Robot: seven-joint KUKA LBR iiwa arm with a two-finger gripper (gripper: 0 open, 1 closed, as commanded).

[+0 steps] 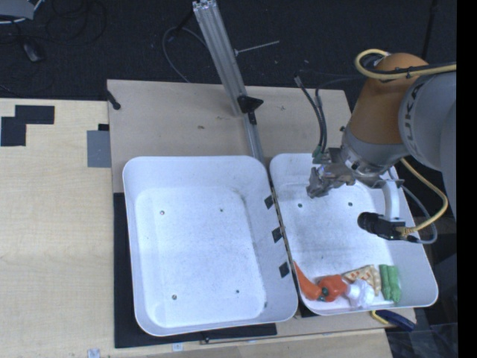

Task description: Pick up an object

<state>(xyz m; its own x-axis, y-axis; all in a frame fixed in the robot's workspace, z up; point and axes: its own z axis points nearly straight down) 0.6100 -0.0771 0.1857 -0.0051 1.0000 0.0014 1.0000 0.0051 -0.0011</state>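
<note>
The gripper (322, 183) hangs above bare floor in the far part of the right bin (335, 222), nothing visible between its fingers; whether they are spread or closed cannot be made out. The toys (350, 283), an orange piece, a red one, a green one and others, lie heaped well below it against the near wall, probably the next target.

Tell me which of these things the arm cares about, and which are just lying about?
Job: gripper; carrot, red piece, cracker, green piece, white piece, heaped in the right bin.
Lying about: left bin, metal rail, cables.
</note>
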